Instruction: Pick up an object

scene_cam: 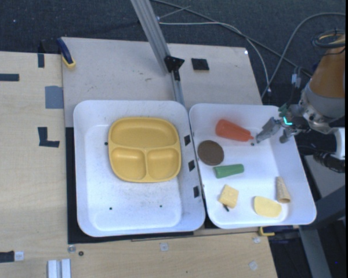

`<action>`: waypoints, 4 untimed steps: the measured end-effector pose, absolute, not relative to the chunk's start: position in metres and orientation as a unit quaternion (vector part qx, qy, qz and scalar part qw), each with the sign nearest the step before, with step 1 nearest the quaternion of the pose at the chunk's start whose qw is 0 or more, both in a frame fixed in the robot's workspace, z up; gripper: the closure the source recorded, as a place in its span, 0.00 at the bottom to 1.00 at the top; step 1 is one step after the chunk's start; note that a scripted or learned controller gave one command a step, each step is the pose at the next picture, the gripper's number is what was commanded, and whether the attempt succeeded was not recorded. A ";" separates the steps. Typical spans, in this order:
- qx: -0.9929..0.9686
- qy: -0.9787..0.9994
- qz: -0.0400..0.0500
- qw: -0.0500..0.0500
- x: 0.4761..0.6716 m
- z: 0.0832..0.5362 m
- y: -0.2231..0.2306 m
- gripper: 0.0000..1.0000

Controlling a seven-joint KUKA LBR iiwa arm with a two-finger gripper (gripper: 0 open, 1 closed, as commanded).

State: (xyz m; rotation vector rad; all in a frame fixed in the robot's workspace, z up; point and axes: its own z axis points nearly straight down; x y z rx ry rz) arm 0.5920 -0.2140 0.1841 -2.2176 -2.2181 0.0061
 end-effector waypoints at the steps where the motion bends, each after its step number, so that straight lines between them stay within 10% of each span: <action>1: -0.707 -0.708 0.001 0.000 0.593 0.186 -0.214 0.00; 3: -0.707 -0.708 0.001 -0.001 0.591 0.084 -0.211 0.00; 4: -0.706 -0.708 0.000 -0.004 0.593 0.098 -0.212 1.00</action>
